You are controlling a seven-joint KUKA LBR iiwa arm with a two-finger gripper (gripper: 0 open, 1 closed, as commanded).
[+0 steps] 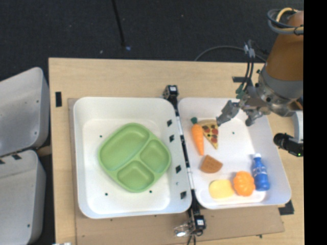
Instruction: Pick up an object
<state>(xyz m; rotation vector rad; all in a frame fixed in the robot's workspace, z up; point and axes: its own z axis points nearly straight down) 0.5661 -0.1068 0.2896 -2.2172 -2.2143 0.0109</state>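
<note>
Pizza slice (210,133), a small toy wedge, is judged the likeliest pick, since it lies just below and to the left of the claw (240,115). It appears flat, stiff and light, so little force should be needed; a hold across its narrow width near the crust end is judged best, because the thin edges offer little height to grip. The claw is seen spread open above the right bin (271,137), with nothing between its fingers. A carrot (197,139) lies just beside the slice on the side away from the claw, so a finger could nudge it. A brown piece (210,164) sits below the slice, and a yellow piece (220,189), an orange fruit (243,183) and a blue bottle (260,173) are gathered farther down, near the bin's lower wall. Open floor is seen directly under the claw and to its right. The bin's dividing wall stands beyond the carrot, with a green plate (134,157) in the left bin.
</note>
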